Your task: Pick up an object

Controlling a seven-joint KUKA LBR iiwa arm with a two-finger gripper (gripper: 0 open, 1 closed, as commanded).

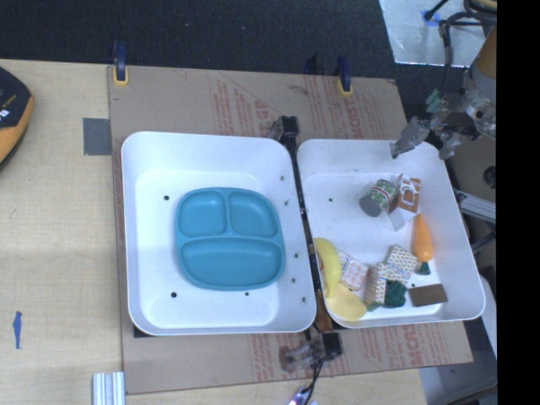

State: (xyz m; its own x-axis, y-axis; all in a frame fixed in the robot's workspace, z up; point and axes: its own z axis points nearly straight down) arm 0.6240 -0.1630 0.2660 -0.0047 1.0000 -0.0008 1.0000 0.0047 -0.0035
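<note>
The right white bin (337,169) holds several small items. A small grey-green can (379,197) lies on its side beside a red-and-white carton (408,194). An orange carrot (422,239) lies near the right wall. A yellow banana (329,264) sits along the left wall above a yellow lemon-like piece (346,305). Patterned packets (396,264), a green item (395,296) and a brown bar (428,294) crowd the front. My gripper (426,144) hangs over the bin's far right corner, above and behind the can, open with nothing between its fingers.
The left white bin (143,226) carries a blue divided plate (229,237). Black clips (288,127) join the bins at their shared edge. A yellow-and-black device (10,112) lies at the far left of the bench. Blue clamps (120,62) pin the cardboard at the back.
</note>
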